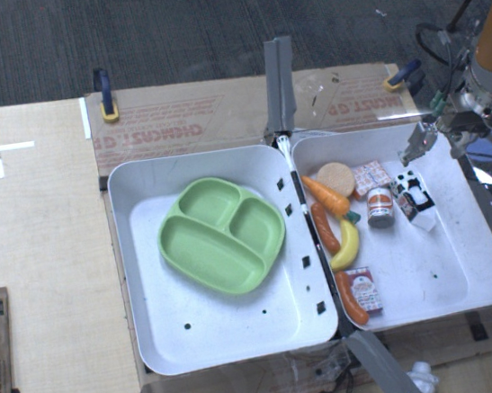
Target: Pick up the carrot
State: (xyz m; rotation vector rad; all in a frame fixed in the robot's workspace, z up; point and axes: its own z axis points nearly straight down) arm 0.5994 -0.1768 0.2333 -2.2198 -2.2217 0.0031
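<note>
The carrot (326, 194) is orange and tapered. It lies slanted along the left wall of the right bin (458, 284), its thick end toward a yellow banana (349, 244). My gripper (436, 141) hovers over the bin's far right corner, well right of the carrot. Its fingers are spread open with nothing between them.
Around the carrot lie a tan round bun (337, 177), a reddish sausage (326, 229), a small can (379, 208), a pink packet (370, 175), a white and black box (414, 198), a red carton (364, 292) and a second sausage (352, 308). The left bin (156, 331) holds a green divided plate (222, 235).
</note>
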